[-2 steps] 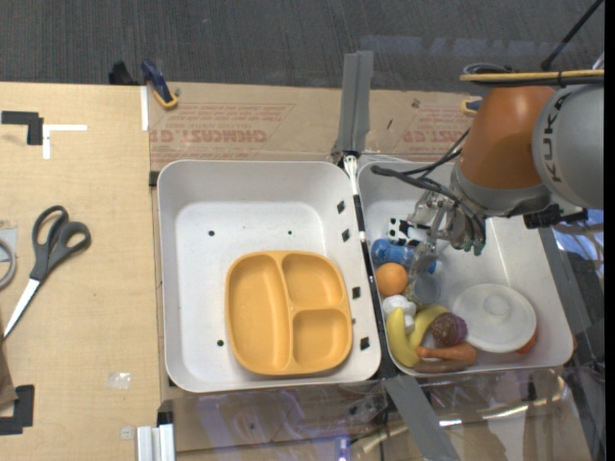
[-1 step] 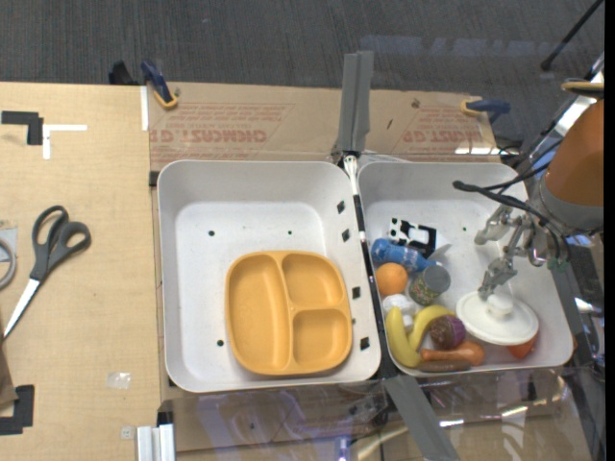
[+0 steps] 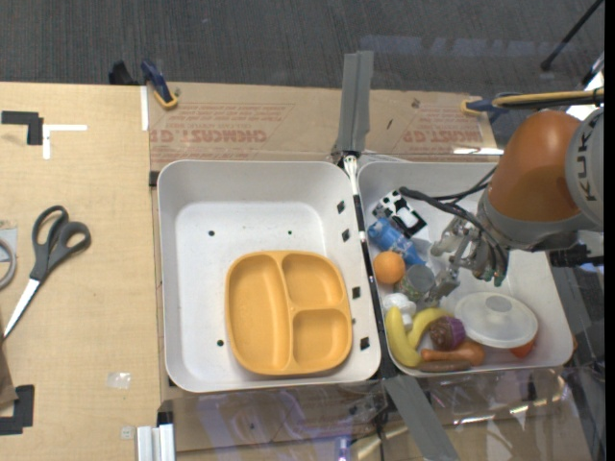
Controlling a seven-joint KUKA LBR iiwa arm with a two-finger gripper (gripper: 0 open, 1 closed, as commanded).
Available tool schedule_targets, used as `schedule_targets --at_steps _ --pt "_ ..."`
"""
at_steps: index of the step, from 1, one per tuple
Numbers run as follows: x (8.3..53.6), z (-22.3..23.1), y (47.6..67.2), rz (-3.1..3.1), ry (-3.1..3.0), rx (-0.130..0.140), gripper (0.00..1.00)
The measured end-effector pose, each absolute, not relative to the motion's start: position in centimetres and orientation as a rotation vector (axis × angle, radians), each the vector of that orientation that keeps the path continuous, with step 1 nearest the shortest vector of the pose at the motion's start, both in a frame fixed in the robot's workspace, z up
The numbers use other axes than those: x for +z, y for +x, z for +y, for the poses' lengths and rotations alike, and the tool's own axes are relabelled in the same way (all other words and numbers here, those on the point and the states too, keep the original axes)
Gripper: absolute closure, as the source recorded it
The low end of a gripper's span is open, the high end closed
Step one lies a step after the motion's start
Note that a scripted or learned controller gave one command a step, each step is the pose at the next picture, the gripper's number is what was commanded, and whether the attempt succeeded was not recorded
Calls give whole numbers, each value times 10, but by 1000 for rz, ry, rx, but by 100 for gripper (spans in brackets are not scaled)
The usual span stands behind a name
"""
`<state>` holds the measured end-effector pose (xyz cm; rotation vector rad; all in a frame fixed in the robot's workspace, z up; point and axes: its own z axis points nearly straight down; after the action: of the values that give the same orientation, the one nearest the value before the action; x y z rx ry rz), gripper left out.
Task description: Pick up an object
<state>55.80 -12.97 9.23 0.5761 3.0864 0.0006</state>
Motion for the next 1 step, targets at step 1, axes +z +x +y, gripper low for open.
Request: schedule_targets --at_steps 1 --pt "100 -120 491 3023 695 4 0"
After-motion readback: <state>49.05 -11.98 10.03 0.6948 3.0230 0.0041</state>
